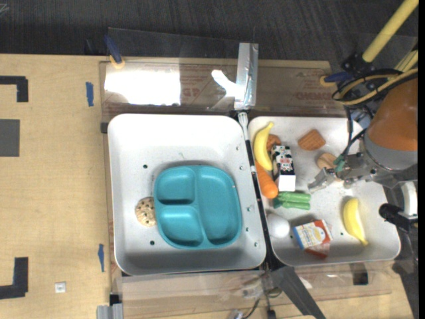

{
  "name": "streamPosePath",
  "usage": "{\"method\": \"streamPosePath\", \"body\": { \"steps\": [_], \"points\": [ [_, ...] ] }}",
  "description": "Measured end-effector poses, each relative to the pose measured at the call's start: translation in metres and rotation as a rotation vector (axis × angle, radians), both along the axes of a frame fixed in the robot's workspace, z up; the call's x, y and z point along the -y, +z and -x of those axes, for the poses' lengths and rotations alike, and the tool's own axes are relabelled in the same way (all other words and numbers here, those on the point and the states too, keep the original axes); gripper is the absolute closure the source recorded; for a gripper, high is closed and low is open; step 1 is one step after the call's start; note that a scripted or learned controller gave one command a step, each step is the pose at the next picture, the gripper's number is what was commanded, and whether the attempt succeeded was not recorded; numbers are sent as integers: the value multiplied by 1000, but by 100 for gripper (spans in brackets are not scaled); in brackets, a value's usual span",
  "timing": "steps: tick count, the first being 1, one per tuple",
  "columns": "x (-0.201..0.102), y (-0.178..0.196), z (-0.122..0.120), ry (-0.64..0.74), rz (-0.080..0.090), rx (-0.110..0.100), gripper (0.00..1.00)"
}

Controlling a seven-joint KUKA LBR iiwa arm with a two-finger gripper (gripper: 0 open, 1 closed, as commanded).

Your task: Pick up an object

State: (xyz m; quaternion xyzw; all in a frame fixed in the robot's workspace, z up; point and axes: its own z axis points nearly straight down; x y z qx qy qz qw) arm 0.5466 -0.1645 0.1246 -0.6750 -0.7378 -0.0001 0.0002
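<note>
Yellow and light, the near banana [354, 221] looks firm; we would take it across its middle. The tool [323, 178] hangs released, grasping nothing.

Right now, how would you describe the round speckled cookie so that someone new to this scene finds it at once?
Start at the left white bin, which holds a teal plastic divided tray. The round tan speckled cookie lies on the bin floor against that tray's left edge. It is the one small loose item in that bin; the bananas, carrot and carton lie in the other bin.
</note>
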Motion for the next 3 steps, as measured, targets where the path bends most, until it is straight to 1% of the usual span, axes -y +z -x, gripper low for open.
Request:
{"method": "streamPosePath", "body": {
  "steps": [1, 2, 3],
  "points": [
    [22, -38, -61, -36, 2, 6, 0],
    [22, -27, -62, -33, 3, 10, 100],
    [21, -27, -62, -33, 3, 9, 0]
  ]
}}
